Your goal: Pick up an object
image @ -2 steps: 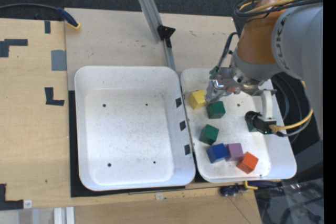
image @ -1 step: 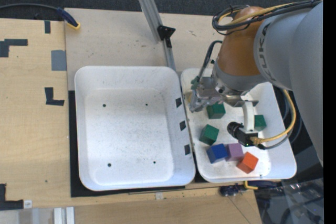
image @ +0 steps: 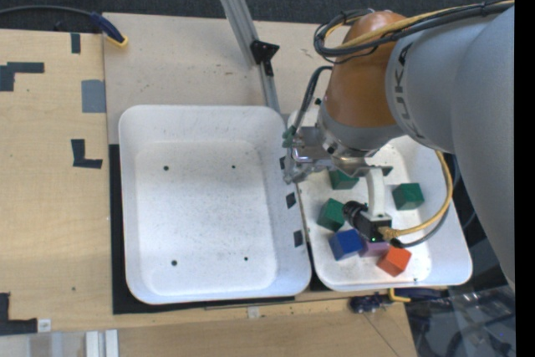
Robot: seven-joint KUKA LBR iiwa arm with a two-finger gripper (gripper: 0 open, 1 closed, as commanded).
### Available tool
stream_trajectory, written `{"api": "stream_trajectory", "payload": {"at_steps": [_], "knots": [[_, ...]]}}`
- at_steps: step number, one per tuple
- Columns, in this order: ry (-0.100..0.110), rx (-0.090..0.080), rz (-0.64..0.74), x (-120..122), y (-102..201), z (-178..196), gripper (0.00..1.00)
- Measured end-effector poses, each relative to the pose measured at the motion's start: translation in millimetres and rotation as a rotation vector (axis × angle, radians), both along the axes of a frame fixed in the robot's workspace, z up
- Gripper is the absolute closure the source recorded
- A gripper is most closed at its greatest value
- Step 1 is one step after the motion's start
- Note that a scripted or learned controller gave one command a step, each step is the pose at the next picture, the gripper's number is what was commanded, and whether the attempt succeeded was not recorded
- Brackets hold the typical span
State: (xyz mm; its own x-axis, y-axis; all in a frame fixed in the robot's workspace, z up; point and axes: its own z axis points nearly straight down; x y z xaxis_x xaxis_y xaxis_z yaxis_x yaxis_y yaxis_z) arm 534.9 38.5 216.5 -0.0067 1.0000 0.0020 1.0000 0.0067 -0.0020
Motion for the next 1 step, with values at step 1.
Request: {"api": "stream_trajectory", "payload": {"at_steps": [1], "knots": [[0.002,0.0,0.0,-15.8,42.2,0.7,1.0]]}}
